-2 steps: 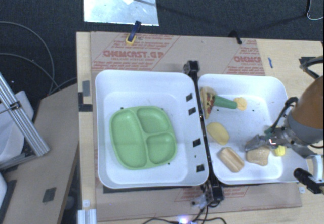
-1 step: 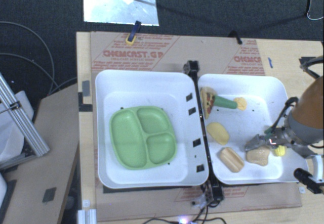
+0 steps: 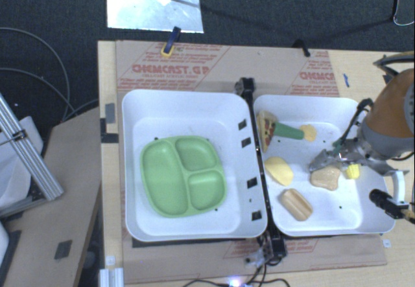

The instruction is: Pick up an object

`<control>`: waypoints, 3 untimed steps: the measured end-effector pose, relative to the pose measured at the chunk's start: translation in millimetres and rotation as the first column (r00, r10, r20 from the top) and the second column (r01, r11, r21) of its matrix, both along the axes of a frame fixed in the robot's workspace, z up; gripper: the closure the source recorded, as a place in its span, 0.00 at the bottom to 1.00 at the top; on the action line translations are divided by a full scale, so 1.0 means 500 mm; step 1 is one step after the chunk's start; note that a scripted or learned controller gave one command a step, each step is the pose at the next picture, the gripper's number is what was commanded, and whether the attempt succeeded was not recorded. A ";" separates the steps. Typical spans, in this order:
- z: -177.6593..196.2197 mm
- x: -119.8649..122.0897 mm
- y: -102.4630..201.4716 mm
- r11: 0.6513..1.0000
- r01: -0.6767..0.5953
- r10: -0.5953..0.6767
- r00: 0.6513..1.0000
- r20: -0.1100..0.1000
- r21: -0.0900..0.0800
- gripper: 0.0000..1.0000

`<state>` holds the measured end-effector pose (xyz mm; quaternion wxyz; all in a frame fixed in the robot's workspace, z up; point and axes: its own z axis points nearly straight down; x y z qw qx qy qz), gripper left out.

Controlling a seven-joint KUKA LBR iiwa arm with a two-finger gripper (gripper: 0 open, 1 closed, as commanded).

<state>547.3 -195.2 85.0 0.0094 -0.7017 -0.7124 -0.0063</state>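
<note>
From the camera view, the pick looks unfinished: every object rests on a bin floor and nothing hangs between the fingers. The gripper (image 3: 326, 161) reaches low into the right bin (image 3: 324, 105), its metal tips just above a tan, bread-like piece (image 3: 325, 179) that lies directly beneath and slightly toward the near rim. Whether the fingers are spread or pinched I cannot tell; they blur into one grey wedge at this angle. A small yellow block (image 3: 352, 172) sits just beside the gripper, on the arm's side. A yellow lemon-shaped piece (image 3: 279, 170) lies near, to the gripper's left in the view, and a brown hot-dog-like piece (image 3: 295, 205) lies farther toward the near rim. A pizza slice with a green handle (image 3: 277, 129) rests beyond the gripper, toward the far wall. The left bin (image 3: 188, 103) holds a green divided plate (image 3: 183, 175), well apart. Closing on the tan piece and lifting it remain, as I judge it.
</note>
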 end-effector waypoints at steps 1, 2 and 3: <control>0.125 -0.124 -0.024 1.000 0.016 -0.016 1.000 0.007 -0.023 0.00; -0.004 -0.019 -0.022 1.000 0.009 -0.009 1.000 0.008 -0.023 0.00; 0.029 -0.017 -0.026 1.000 0.008 -0.008 1.000 0.018 -0.028 1.00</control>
